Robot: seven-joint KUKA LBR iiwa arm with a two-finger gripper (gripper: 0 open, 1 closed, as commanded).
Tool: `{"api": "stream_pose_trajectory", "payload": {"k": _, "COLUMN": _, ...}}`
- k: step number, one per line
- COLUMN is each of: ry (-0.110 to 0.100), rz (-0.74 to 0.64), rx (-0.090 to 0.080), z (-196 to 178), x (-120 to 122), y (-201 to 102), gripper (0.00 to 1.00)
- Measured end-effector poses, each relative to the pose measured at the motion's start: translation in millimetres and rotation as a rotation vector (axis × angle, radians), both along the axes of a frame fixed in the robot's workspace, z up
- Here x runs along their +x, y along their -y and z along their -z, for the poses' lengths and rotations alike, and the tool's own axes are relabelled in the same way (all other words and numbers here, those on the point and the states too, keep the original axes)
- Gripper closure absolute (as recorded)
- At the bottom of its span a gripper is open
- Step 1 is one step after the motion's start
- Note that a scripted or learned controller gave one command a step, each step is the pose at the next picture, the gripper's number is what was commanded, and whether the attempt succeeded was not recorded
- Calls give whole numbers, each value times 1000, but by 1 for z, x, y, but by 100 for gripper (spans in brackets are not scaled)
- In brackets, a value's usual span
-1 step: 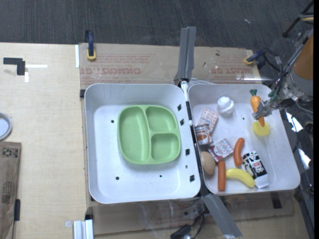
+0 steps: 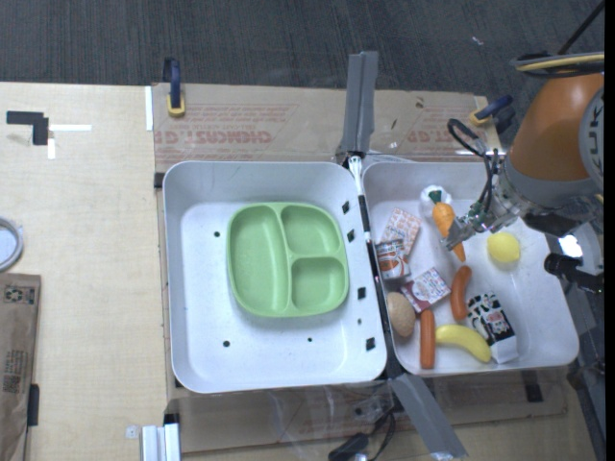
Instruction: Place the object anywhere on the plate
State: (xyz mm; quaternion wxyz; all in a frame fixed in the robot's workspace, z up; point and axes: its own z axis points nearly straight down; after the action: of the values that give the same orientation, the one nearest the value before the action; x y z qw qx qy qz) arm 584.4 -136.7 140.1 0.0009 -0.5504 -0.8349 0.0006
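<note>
A green plate point(image 2: 286, 258) with three compartments lies in the left bin point(image 2: 197, 344). The right bin point(image 2: 548, 339) holds several toy foods. Among them, an orange carrot point(image 2: 442, 217) with a green and white top lies near the bin's back. My gripper point(image 2: 462, 230) reaches in from the right and hangs low right at the carrot's lower end. The arm's orange band point(image 2: 562, 128) sits over the bin's back right corner. Nothing lies on the plate.
In the right bin lie a yellow lemon point(image 2: 504, 248), a banana point(image 2: 463, 342), two red sausages point(image 2: 460, 291), a brown potato point(image 2: 400, 313), a small can point(image 2: 390, 257), snack packets point(image 2: 402, 227) and a small carton point(image 2: 492, 320). A raised divider point(image 2: 363, 257) separates the bins.
</note>
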Motion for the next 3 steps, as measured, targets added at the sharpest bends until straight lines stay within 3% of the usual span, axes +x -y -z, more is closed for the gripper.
{"api": "stream_pose_trajectory", "payload": {"k": 1, "ry": 4, "rz": -169, "rx": -1, "z": -52, "x": 8, "y": -67, "gripper": 100}}
{"api": "stream_pose_trajectory", "payload": {"k": 2, "ry": 3, "rz": -265, "rx": -1, "z": -51, "x": 27, "y": -137, "gripper": 100}}
{"api": "stream_pose_trajectory", "payload": {"k": 3, "ry": 1, "rz": -339, "rx": 0, "z": -51, "x": 17, "y": -196, "gripper": 100}}
